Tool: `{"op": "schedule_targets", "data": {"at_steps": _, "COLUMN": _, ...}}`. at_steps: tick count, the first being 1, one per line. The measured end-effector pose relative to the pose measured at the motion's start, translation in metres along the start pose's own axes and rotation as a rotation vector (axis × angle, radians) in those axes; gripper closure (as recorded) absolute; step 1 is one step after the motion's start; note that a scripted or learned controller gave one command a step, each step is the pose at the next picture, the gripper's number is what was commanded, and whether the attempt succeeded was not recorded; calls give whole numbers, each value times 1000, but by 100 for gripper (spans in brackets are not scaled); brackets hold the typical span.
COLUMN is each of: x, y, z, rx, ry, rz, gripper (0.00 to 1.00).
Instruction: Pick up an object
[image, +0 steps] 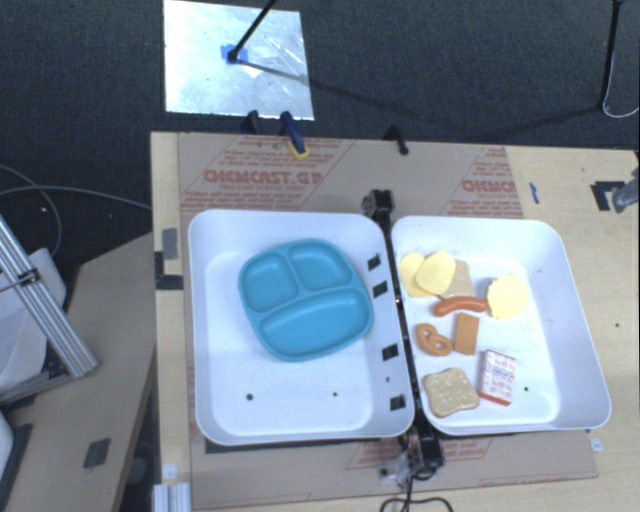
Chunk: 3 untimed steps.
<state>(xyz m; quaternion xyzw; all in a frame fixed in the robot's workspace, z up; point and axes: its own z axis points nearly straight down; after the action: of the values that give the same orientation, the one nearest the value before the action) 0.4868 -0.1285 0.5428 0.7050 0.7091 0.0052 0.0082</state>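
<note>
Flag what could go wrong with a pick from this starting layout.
The right bin packs small food pieces closely: the sausage lies against a yellow slice, so a grasp may catch two. The toast and cracker lie flat and could slip out. The blue plate looks too wide to grip except at its rim.

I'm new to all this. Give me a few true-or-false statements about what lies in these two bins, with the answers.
1. The blue plate lies in the left bin. True.
2. The plate has food on it. False: its compartments are bare; the food lies in the right bin.
3. A toast slice lies near the right bin's front edge. True.
4. The pretzel lies on the plate. False: it is in the right bin, beside the sausage.
5. The red-and-white carton lies right of the toast. True.
</note>
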Motion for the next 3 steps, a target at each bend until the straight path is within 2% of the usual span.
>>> {"op": "schedule_targets", "data": {"at_steps": 1, "x": -28, "y": -4, "z": 155, "rx": 31, "ry": 6, "rz": 7, "gripper": 0}}
{"op": "schedule_targets", "data": {"at_steps": 2, "x": -41, "y": 0, "z": 0, "rx": -1, "ry": -3, "rz": 2, "gripper": 0}}
{"op": "schedule_targets", "data": {"at_steps": 3, "x": -79, "y": -4, "z": 119, "rx": 27, "ry": 6, "rz": 8, "gripper": 0}}
